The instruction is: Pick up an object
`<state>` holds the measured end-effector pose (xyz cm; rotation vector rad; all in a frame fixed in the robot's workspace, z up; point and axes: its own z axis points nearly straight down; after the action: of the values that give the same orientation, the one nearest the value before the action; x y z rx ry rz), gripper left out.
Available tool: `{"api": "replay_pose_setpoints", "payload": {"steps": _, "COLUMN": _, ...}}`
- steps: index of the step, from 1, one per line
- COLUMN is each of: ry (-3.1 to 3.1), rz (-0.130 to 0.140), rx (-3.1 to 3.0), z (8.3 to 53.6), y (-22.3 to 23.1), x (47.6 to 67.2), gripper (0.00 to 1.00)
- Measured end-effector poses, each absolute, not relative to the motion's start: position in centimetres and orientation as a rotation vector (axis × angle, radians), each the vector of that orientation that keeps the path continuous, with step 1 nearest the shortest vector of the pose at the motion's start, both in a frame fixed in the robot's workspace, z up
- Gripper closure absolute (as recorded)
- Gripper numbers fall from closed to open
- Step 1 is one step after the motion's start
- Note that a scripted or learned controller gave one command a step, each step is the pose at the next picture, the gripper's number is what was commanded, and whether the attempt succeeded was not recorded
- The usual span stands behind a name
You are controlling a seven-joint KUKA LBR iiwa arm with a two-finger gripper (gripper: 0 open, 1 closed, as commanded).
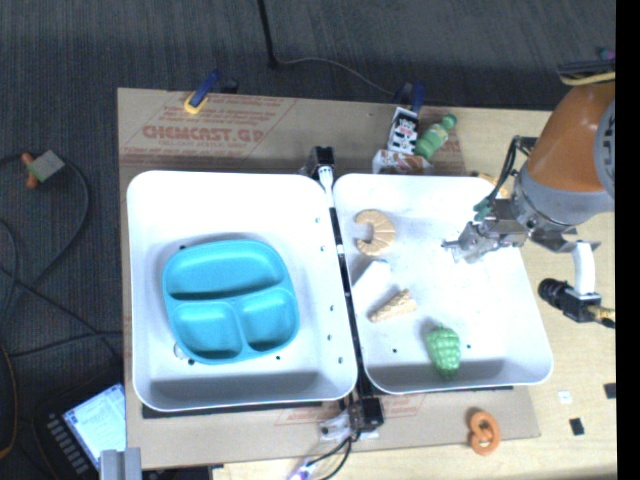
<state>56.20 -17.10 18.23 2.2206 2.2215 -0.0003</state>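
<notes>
High fixed view, slanting down on both bins (240, 183).

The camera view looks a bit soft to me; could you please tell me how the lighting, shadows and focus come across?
Camera view: even overhead light, mild glare washing out the right bin; soft short shadows beside the green toy and under the blue tray; the gripper is small and slightly blurred, so its fingers are hard to read; the carpet is dark and low in detail.

The two bins (140, 268) are white, and the left one holds a light blue tray (230, 300). In the right bin lie a tan bitten donut (374, 232), a beige cone (392, 306) and a green bumpy fruit (444, 348). The arm (575, 163) is grey with an orange band.
</notes>
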Motion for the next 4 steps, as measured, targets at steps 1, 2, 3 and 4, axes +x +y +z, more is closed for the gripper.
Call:
{"api": "replay_pose_setpoints", "payload": {"steps": 1, "ry": 2.221, "rz": -0.002, "rx": 2.222, "z": 20.7, "y": -13.6, "x": 48.3, "gripper": 1.00}}
{"api": "replay_pose_setpoints", "payload": {"steps": 2, "ry": 2.222, "rz": -0.001, "rx": 2.221, "z": 17.3, "y": -14.9, "x": 60.6, "gripper": 1.00}}
{"api": "replay_pose_setpoints", "payload": {"steps": 3, "ry": 2.222, "rz": -0.002, "rx": 2.220, "z": 17.3, "y": -14.9, "x": 60.6, "gripper": 0.00}}
{"api": "replay_pose_setpoints", "payload": {"steps": 4, "ry": 2.224, "rz": -0.004, "rx": 2.224, "z": 14.5, "y": -10.6, "x": 52.6, "gripper": 0.00}}
